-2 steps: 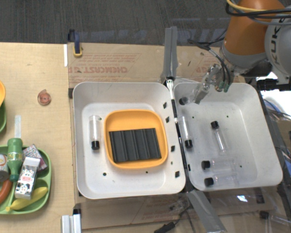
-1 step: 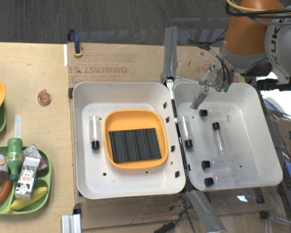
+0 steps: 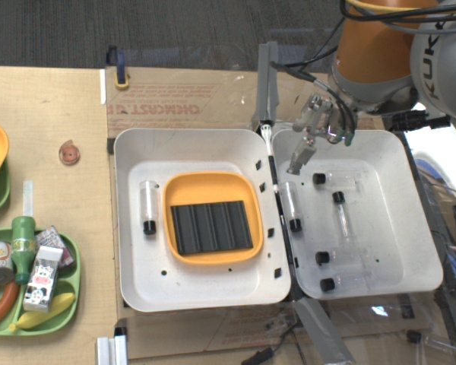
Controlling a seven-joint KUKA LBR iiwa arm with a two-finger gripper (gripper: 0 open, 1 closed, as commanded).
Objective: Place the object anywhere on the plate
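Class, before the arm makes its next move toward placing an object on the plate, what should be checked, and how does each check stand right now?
1. The orange plate sits flat in the left bin: ok.
2. Free space on the plate: not ok, a dark ribbed block covers most of it.
3. Clear tubes with black caps are available in the right bin: ok.
4. The gripper hangs over the right bin's back-left corner: ok.
5. Object held between the jaws: cannot tell.

Bright even overhead light, soft shadows, blown-out glare at right edge.
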